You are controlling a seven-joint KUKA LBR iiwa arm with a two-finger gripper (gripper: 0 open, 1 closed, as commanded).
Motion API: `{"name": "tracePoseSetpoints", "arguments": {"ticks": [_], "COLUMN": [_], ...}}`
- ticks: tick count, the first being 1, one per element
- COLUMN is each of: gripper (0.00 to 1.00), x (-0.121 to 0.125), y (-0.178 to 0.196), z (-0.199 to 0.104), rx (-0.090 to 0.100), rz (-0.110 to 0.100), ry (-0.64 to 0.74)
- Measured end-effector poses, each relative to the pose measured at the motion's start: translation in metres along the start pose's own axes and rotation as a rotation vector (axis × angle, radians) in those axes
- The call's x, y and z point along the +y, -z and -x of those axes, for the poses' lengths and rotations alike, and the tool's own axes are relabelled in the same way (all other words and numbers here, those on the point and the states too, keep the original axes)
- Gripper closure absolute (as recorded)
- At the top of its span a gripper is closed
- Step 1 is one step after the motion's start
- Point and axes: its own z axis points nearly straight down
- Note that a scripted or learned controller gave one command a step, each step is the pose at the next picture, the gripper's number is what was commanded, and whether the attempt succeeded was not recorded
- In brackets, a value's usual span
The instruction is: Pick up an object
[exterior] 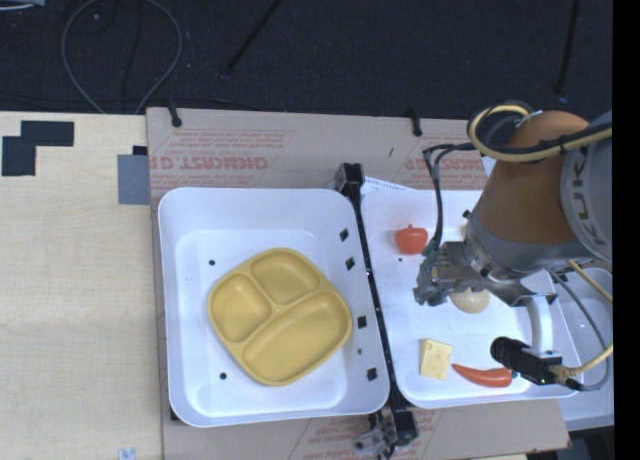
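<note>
My tool (432,283) is down in the right bin (395,368), can't tell its state from here. Pale round item (470,299) sits just beside it, partly under my wrist. Tomato (410,239) lies near, toward the bin's far side. Cheese (435,359) and red pepper (482,375) lie by the near wall. Yellow tray (279,316) in left bin (185,238).

End effector (437,283): fingers too small and dark to tell apart.
Pale round object (470,299): partly hidden under the wrist.
Arm (540,198): cut off at the right edge.
</note>
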Motion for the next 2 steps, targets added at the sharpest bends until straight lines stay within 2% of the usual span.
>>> {"name": "tracePoseSetpoints", "arguments": {"ticks": [1,2], "gripper": [1.00,1.00], "x": [0.000,-0.001], "y": [0.013,0.009], "z": [-0.051,-0.095], "rx": [0.000,-0.001], "rz": [0.003,0.001], "ry": [0.002,0.001]}}
